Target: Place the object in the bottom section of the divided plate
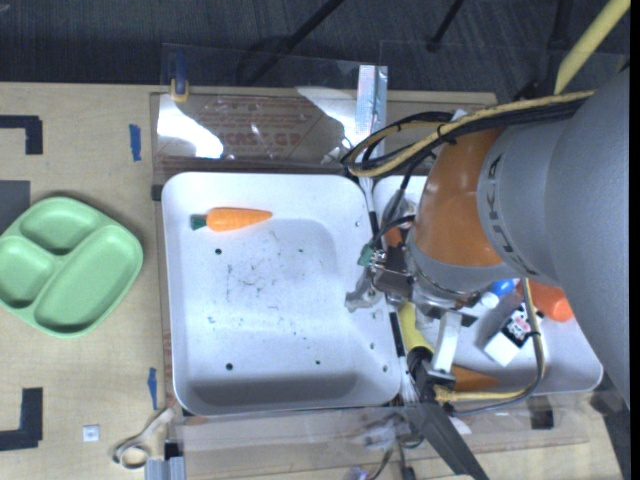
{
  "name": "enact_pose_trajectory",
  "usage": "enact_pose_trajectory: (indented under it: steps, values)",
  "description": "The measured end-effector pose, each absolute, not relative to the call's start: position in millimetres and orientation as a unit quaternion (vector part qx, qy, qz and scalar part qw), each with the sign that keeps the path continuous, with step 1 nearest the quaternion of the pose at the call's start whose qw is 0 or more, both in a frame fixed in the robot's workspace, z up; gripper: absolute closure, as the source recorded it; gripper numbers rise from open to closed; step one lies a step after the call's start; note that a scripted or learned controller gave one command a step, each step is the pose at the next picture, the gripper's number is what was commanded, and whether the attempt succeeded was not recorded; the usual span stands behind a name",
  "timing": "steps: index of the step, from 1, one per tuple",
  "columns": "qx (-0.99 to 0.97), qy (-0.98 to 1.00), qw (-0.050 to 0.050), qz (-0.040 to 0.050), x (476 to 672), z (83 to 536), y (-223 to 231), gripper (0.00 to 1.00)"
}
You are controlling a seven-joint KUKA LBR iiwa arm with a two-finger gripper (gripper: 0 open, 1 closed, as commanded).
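Note:
An orange carrot (231, 219) with a green stub lies near the far left corner of the left white bin (200, 368). The green divided plate (66, 265) rests on the wooden bench to the left of that bin, its largest section toward the lower right. My gripper (368, 290) hangs low over the ridge between the two bins, well to the right of the carrot and below it in the view. The grey and orange arm above it covers much of the right bin.
The right bin (585, 368) holds several items half hidden by the arm: an orange piece (556, 305), a white and blue object (503, 293), a white and black object (511, 332) and a yellow one (414, 334). Cables loop over the bins' far edge.

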State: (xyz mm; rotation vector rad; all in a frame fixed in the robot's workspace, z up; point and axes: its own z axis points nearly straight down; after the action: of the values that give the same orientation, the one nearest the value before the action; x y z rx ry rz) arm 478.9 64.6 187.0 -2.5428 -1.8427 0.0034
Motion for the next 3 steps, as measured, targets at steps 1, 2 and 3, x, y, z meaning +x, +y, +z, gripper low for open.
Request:
enact_pose_trajectory:
  steps: [1, 2, 3]
  values:
    - [-0.893, -0.449, 0.0, 0.0011, 479.6, 283, 21, 0.0]
    - [-0.993, -0.116, 0.0, 0.0007, 492.8, 346, 3, 0.0]
    - [-0.993, -0.114, 0.0, 0.001, 537.2, 431, -50, 0.0]
